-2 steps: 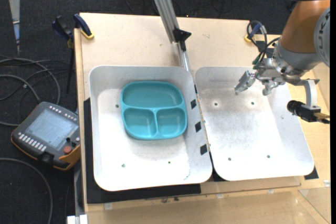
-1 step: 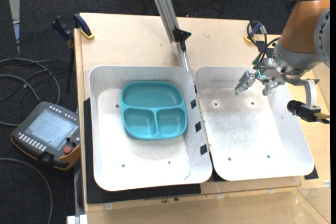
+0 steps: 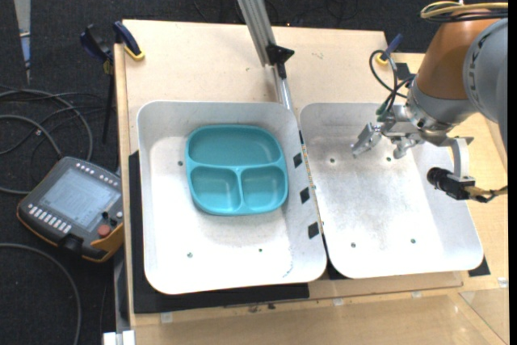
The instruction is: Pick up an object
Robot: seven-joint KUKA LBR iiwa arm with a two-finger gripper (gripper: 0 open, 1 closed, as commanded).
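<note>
- Over the right-hand bin, near its upper edge, the gripper is hanging at the end of the arm, which is reaching in from the right side of the view.
- Its two fingers are pointing down and to the left and are standing apart, one finger lying clearly out to the left of the other, with nothing showing between them.
- Beneath the gripper the floor of that bin is showing only its bare, scuffed white surface.
- Across the divide, a teal plate is lying flat in the left-hand bin, sitting a little above that bin's middle and well apart from the gripper.
- That plate is showing three compartments: one long one along its top and two smaller ones side by side below.
- Both bins are resting side by side on the tan bench, their inner edges meeting at a row of small black clips.
- Off the bench's left edge, a handheld control pendant is lying on the dark floor among cables.
- A slanted metal pole is rising from the bench's back edge between the two bins.
</note>
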